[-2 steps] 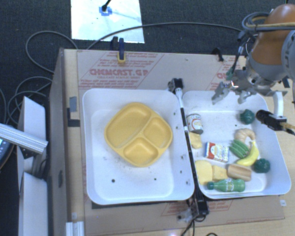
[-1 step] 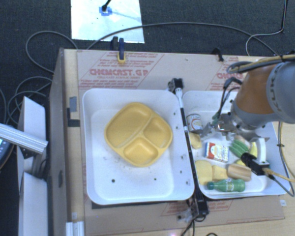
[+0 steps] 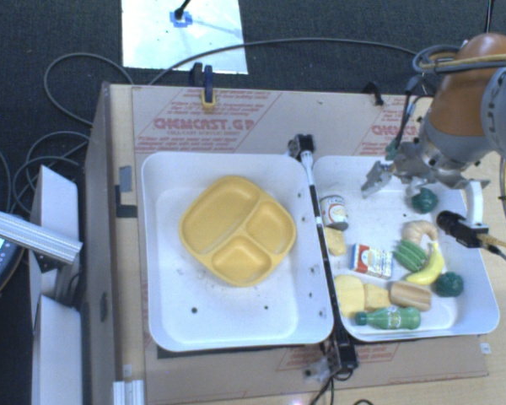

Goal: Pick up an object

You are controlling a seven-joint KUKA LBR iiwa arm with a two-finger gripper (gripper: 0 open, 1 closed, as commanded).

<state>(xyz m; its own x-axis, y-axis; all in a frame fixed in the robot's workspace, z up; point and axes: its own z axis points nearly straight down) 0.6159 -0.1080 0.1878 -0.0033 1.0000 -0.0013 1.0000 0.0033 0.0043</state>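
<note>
A robotics lab bench is seen here, not a home. Two white bins (image 3: 236, 332) are set on a cardboard-topped bench (image 3: 236, 125), over dark carpet strewn with loose cables (image 3: 59, 66). A grey and orange industrial arm (image 3: 472, 99) is mounted at the right. Toy food (image 3: 405, 268) is gathered in one bin, a yellow divided tray (image 3: 236, 230) in the other. A marked white sheet (image 3: 181, 24) is laid on the floor.

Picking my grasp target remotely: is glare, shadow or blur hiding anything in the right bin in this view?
Camera view: lighting is even and soft, with only faint shadows under the gripper. The right bin is bright white but not blown out; the banana and green bottle read clearly. Overall sharpness is modest, so the small can's label is illegible. The yellow tray shows no glare.
</note>
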